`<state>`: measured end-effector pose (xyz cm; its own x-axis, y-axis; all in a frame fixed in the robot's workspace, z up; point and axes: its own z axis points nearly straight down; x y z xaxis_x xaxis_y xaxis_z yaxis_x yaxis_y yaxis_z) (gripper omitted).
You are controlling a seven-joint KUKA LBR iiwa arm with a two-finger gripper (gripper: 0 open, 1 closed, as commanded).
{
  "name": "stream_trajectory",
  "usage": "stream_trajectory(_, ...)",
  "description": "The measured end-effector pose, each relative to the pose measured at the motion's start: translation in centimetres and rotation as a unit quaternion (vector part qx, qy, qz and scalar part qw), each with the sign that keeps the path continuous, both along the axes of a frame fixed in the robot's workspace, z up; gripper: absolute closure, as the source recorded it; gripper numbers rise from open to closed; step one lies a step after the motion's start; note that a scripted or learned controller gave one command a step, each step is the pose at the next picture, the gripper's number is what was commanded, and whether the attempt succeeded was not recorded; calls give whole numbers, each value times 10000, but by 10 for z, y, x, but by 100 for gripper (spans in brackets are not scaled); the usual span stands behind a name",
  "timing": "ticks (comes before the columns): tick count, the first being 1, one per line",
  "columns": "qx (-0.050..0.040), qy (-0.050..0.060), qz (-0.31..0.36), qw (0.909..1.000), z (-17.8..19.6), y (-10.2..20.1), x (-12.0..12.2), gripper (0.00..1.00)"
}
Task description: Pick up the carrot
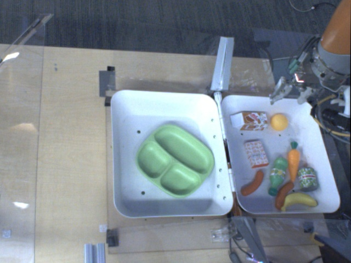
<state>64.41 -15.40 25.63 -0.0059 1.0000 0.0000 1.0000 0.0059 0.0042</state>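
Observation:
The carrot [294, 164] is orange with a green top and lies upright in the right bin [323, 147], near that bin's right side among other toy foods. My gripper [291, 91] hangs over the far rim of the right bin, well beyond the carrot. Its two fingers stand apart with nothing between them. The grey arm with its orange band [337, 26] comes in from the upper right.
Around the carrot lie a green bottle [278, 171], a reddish sausage [284, 193], a banana [299, 200] and a green-purple item [307, 178]. Farther back are a yellow fruit [279, 122], a carton [249, 120] and a small box [256, 153]. The left bin [126, 125] holds a green divided plate [174, 159].

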Motion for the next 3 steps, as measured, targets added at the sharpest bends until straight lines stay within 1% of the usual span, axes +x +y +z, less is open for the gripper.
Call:
stream_trajectory(1, -19, -67, 593, 9982, -130, 14, 30, 0)
stream_trajectory(2, -18, -28, 878, 9961, -119, -51, 27, 0)
stream_trajectory(3, -32, -67, 903, 9959, -106, -50, 30, 100)
